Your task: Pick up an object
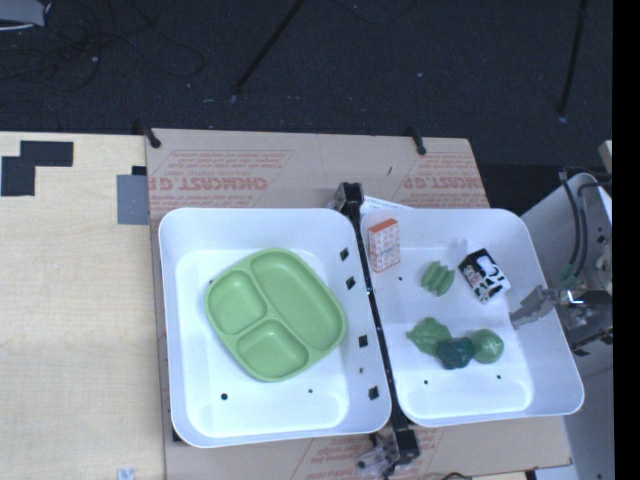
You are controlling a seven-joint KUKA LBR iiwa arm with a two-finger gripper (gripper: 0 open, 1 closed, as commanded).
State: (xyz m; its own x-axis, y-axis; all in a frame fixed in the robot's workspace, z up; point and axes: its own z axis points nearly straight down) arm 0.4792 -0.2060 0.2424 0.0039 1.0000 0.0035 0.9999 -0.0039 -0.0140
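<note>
At frame's right edge, arm (585, 268) is mostly cut off.

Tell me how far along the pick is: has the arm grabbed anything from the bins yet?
Nothing looks picked yet. The small orange-and-white carton, black-and-white patterned object and cluster of green toy pieces all lie in the right white bin. The green divided plate sits in the left white bin. The gripper is at the right bin's right edge. Reaching, grasping and lifting remain.
</note>
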